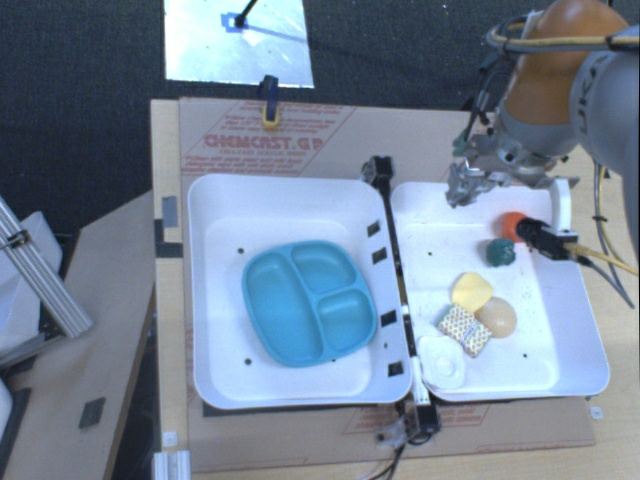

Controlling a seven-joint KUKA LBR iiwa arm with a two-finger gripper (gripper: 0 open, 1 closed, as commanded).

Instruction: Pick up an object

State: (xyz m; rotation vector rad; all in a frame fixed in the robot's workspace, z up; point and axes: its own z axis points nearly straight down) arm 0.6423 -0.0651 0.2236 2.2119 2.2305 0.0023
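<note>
My gripper hangs over the far edge of the right bin, with nothing visibly in it. Loose objects lie in that bin. An orange ball and a small teal piece sit to the gripper's right and nearer the front. Further forward lie a yellow piece, a beige round piece, a checkered yellow-and-white block and a white round piece.
The left bin holds a blue divided plate. A black divider strip runs between the two bins. A metal rail juts in at the left, and a shiny sheet lies behind the bench.
</note>
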